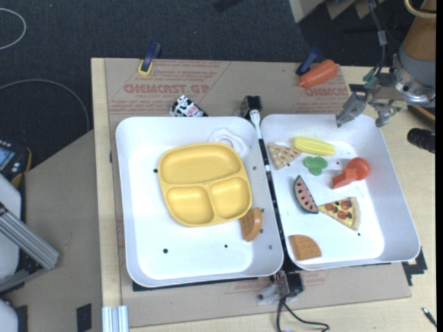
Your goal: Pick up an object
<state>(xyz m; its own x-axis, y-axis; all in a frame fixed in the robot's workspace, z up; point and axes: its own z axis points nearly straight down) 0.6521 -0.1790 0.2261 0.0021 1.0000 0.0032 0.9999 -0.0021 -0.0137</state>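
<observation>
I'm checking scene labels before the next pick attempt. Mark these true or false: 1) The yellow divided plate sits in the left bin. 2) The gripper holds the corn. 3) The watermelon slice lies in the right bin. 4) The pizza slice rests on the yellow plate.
1) True: the yellow divided plate sits in the left bin.
2) False: the gripper is open above the right bin's far edge, apart from the corn.
3) True: the watermelon slice lies there.
4) False: the pizza slice lies in the right bin.
</observation>
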